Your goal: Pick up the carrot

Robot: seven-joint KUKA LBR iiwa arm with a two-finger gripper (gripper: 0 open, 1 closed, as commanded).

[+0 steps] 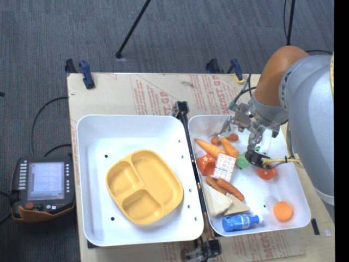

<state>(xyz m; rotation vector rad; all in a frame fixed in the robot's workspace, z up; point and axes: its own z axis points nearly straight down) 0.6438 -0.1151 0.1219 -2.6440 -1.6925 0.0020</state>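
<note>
Gripper (241, 129) low over the right bin's (301, 198) far edge, finger state can't be told; one carrot (208, 147) near that bin's left wall by a small white carton (223, 166), yellow divided plate (144, 186) mid left bin (92, 146).

Two white bins (87, 146) (299, 192), one yellow tray (144, 186), three carrots (207, 147) (229, 147) (230, 188), one blue bottle (240, 221), one orange ball (283, 211)
</note>
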